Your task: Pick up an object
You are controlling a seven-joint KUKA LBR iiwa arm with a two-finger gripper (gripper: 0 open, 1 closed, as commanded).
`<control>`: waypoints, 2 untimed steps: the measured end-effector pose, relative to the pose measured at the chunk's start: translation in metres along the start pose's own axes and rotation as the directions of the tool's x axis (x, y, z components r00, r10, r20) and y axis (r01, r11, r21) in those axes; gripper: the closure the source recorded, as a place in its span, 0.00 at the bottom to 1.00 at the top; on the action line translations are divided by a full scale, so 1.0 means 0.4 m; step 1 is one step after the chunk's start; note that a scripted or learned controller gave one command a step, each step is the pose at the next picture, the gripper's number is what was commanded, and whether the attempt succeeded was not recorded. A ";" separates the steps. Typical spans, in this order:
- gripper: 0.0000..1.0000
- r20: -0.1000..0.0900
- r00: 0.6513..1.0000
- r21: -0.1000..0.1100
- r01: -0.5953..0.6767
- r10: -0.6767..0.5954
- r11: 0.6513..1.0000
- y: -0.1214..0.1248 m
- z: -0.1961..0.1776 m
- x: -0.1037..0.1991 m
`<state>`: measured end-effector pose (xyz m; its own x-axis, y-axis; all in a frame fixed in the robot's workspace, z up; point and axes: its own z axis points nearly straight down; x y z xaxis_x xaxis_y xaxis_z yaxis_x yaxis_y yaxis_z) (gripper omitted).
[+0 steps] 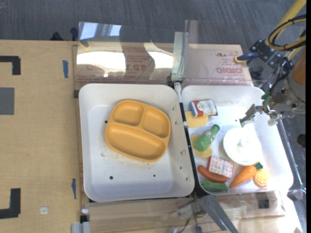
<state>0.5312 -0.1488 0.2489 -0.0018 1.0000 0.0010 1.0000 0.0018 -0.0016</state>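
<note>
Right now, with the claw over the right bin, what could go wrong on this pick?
1. The claw hangs near the white plate, which looks flat and wide, so the claw may slip off it.
2. The carrot, the corn and the red packet crowd together, so a descent there may nudge neighbours or grab two.

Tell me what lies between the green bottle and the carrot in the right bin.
In the camera view, the white plate sits between the green bottle and the carrot.
</note>
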 end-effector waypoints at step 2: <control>1.00 0.000 0.936 0.003 -0.352 0.352 0.936 -0.002 0.252 0.000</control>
<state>0.5301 -0.1488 0.1482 0.3504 0.9366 0.0008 0.9366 -0.3504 -0.0052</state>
